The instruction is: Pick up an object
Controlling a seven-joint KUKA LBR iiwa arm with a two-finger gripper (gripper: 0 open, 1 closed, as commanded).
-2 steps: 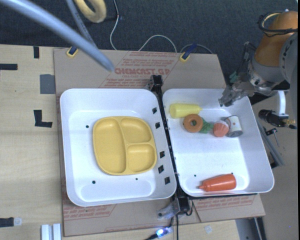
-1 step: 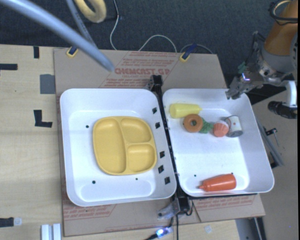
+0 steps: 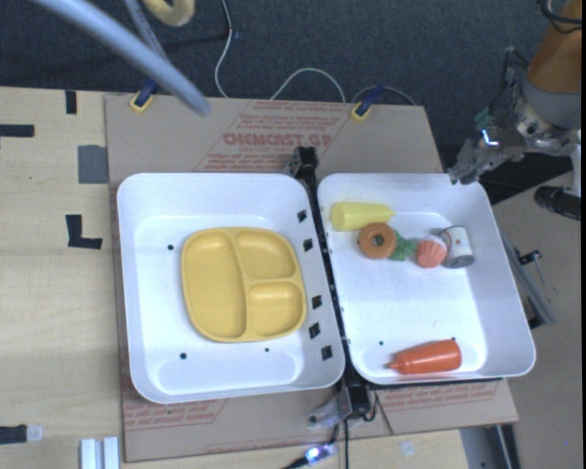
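Nothing is picked up yet: the orange carrot-shaped toy [image 3: 427, 358] lies loose at about five o'clock in the right bin [image 3: 498, 291], and the yellow block [image 3: 359, 215], the orange ring [image 3: 376, 240], a small red piece [image 3: 430, 252] and a grey cylinder [image 3: 457, 246] cluster toward twelve. My pincer [image 3: 469, 169] hangs outside that bin's one o'clock corner, carrying nothing; whether it is spread or closed I cannot tell. The whole reach, descent and grasp remain, I judge. The yellow divided plate [image 3: 242, 283] sits in the left bin [image 3: 137, 262].

Robotics lab: taped bench [image 3: 39, 193], white bins [image 3: 142, 262], cables [image 3: 303, 78].
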